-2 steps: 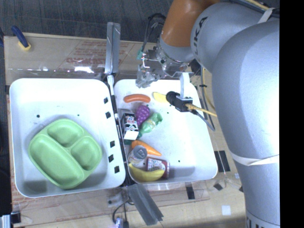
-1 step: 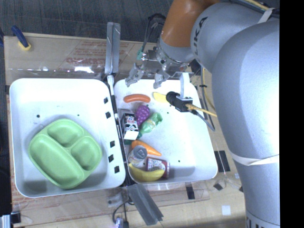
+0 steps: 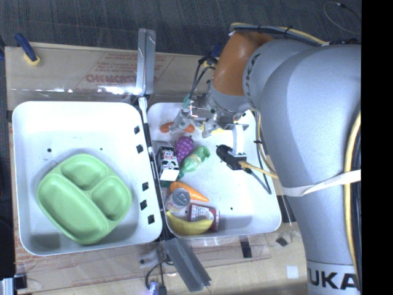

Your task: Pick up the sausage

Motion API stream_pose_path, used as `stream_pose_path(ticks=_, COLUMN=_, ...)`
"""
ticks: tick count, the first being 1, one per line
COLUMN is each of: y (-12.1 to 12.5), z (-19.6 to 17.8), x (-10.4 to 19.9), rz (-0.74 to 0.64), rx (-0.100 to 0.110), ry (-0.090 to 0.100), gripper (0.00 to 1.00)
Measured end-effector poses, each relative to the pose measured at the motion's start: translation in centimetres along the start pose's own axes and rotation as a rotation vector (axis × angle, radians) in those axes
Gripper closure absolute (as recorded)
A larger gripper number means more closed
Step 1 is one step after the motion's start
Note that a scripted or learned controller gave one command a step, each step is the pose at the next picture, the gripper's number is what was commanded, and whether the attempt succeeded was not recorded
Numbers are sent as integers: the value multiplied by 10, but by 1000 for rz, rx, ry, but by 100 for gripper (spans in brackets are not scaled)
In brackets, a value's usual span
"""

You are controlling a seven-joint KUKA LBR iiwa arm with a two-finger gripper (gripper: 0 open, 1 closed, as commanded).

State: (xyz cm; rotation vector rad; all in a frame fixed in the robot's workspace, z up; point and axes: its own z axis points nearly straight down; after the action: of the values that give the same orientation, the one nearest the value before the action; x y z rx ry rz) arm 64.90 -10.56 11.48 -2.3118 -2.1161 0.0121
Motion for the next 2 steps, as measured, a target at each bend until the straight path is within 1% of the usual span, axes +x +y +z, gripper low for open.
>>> stream_pose_path(ticks=1, y=7, z=25, x=1, rz=-35, rx=-1, ry=1, gripper=0)
stream_pose_path(ticks=2, y=6, z=16, x=3, rz=-40, rx=3, ry=1, gripper=100)
